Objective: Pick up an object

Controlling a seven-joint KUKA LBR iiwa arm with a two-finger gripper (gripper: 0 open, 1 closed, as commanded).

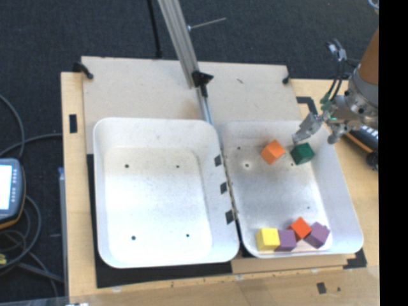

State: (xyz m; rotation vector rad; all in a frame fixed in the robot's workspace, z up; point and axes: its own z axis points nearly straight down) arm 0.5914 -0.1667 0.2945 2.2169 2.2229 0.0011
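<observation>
The green block [302, 153] sits in the upper right part of the right bin [331, 177], close to that bin's far right rim. It lies directly beneath and just toward the camera from the gripper [310, 127], closer to it than anything else on the counter [178, 81]. So the coming move likely turns on a short drop, with the block a touch nearer the bin's middle than the tool. The block is a small dark green cube, matt, sitting slightly rotated against the bin's edges, with no long axis to speak of. It looks light and easy to pinch from either pair of faces.

Whether the fingers are wide or narrow cannot be told from this slanted view. Nothing is visibly held.

Just to the left of the green block, with a thin gap between them, lies an orange block [273, 151], also turned askew. It is near enough that a closing grasp could knock it.

Well apart, along the near edge of the same bin, four more blocks cluster: a yellow block [268, 238], a purple block [287, 239], a second orange block [301, 227] and another purple block [317, 234], touching or nearly so.

The left bin [102, 171] lies alongside.
</observation>
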